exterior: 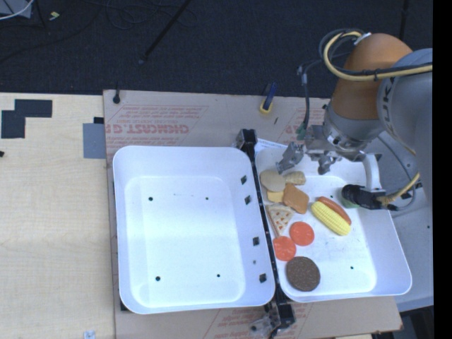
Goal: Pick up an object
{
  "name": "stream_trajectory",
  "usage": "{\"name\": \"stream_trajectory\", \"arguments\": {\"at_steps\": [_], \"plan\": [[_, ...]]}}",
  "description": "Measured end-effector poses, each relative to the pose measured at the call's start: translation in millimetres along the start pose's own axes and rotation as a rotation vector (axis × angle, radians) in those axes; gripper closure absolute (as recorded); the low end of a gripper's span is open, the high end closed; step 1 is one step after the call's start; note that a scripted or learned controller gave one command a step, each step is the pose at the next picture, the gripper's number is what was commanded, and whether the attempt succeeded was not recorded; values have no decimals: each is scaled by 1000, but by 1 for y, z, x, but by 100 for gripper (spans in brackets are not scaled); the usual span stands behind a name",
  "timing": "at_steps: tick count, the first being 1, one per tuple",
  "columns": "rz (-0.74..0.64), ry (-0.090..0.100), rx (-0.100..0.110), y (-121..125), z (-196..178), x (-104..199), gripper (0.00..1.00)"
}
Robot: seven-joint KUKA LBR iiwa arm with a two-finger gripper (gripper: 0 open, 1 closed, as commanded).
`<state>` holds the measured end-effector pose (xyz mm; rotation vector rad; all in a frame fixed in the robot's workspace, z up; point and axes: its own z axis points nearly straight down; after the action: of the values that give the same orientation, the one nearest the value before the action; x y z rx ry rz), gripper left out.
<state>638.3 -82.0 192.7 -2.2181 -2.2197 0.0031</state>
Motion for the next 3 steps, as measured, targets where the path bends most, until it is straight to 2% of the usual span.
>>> {"name": "stream_trajectory", "arguments": {"at_steps": [1,2,3], "plan": [[4,2,13,-108,105,-6,0],[8,1,3,-102,89,-8,100],[-1,0,-5,-123,1,6,100]]}}
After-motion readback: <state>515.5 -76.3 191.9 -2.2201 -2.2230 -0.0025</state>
